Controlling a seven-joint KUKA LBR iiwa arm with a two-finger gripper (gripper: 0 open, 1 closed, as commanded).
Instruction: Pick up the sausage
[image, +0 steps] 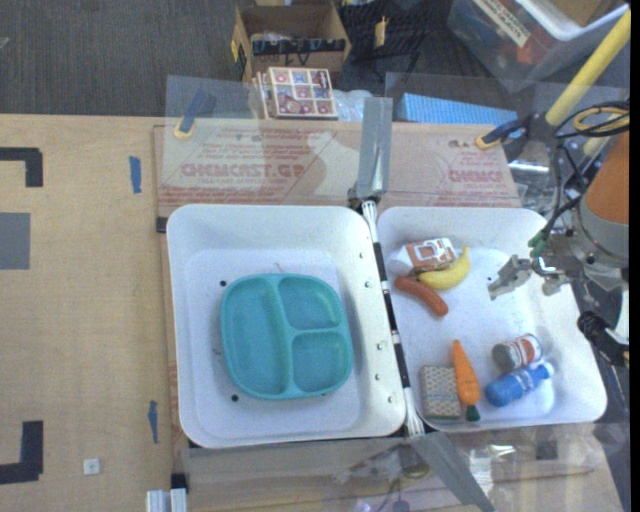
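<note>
The sausage (421, 294), reddish-brown and slightly curved, lies on the floor of the right bin (570, 330) near its left wall. It sits just below a yellow banana (449, 273). My gripper (530, 280) hangs over the right part of the same bin, well to the right of the sausage and apart from it. Its two fingers are spread open, with nothing between them. The grey arm with its orange band (610, 190) comes in from the right edge.
A small brown-and-white box (432, 253) rests against the banana. A carrot (465, 378), a tan sponge-like block (439, 390), a can (517, 352) and a blue bottle (518, 384) lie along the right bin's front. The left bin (190, 250) holds a teal divided plate (287, 335).
</note>
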